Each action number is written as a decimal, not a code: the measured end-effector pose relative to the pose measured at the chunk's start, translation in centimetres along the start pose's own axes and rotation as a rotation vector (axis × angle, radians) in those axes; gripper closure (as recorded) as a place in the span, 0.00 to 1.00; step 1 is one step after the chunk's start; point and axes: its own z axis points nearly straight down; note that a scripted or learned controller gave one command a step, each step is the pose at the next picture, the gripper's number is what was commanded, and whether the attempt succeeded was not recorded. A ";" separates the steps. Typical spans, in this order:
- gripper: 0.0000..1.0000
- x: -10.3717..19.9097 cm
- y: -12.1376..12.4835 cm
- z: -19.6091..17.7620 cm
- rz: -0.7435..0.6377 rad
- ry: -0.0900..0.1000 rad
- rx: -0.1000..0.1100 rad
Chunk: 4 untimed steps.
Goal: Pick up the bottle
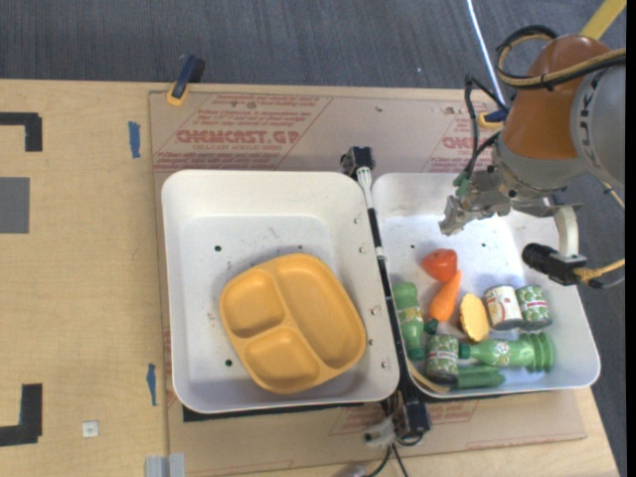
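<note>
A green bottle [509, 353] with a patterned label lies on its side along the front wall of the right bin [402, 210]. A second green bottle [406, 315] lies against that bin's left wall. My gripper [460, 214] hangs over the back half of the right bin, behind the pile and apart from both bottles. Nothing shows beneath it but bare bin floor. The grey arm with its orange band [542, 117] reaches in from the right.
In the right bin with the bottles lie a red vegetable [440, 262], a carrot [446, 296], a yellow piece [473, 318], two small cans [504, 306] and a dark can [443, 356]. The left bin [199, 207] holds a yellow divided plate [291, 322].
</note>
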 end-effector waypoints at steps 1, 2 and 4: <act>1.00 7.5 -0.2 -2.4 -0.170 -0.001 0.000; 1.00 11.3 -2.9 -2.7 -0.215 -0.001 0.001; 1.00 9.2 -10.3 -2.3 -0.408 -0.002 0.000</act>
